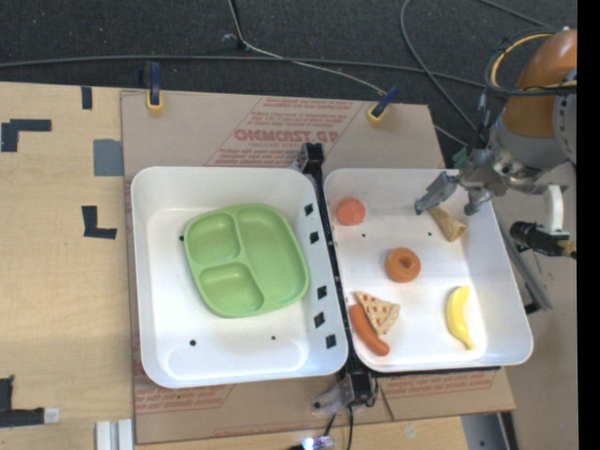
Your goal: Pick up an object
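Observation:
My gripper hangs over the far right part of the right bin, open, its two fingers spread to either side. Just below it lies a tan cone-shaped piece, with nothing held between the fingers. Further into the same bin sit an orange-red ball, a brown doughnut, a pizza slice, a red sausage and a yellow banana.
The left bin holds a green divided plate. A black divider runs between the bins. Cables cross the dark surface behind the bench, and cardboard lies under both bins.

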